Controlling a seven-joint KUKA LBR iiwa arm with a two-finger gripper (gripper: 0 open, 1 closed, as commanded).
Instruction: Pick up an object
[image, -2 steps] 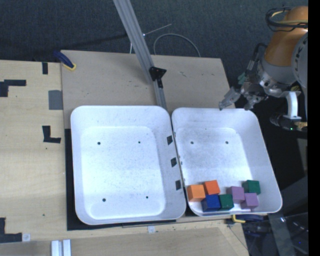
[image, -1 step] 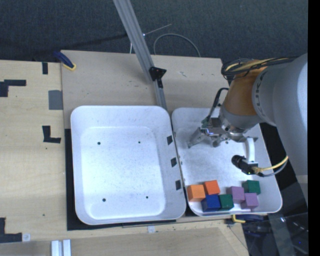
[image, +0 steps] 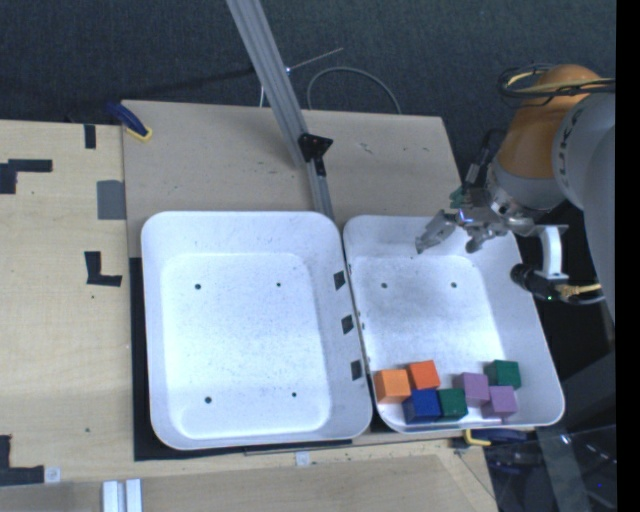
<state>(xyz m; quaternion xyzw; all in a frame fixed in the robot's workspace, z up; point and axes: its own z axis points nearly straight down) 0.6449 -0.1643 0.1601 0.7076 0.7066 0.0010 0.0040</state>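
Several small blocks lie along the near edge of the right bin (image: 520, 330): two orange blocks (image: 407, 380), a blue block (image: 424, 404), two green blocks (image: 503, 374) and two purple blocks (image: 486, 392). My gripper (image: 455, 233) hangs over the far edge of the right bin, well away from the blocks. Its two fingers are spread apart and nothing is between them.
The left bin (image: 240, 330) sits beside the right one. A slanted metal pole (image: 280, 90) with a black clamp rises behind the bins. A thin cable loops on the bench behind the right bin. A blue and yellow item (image: 130, 118) lies at far left.
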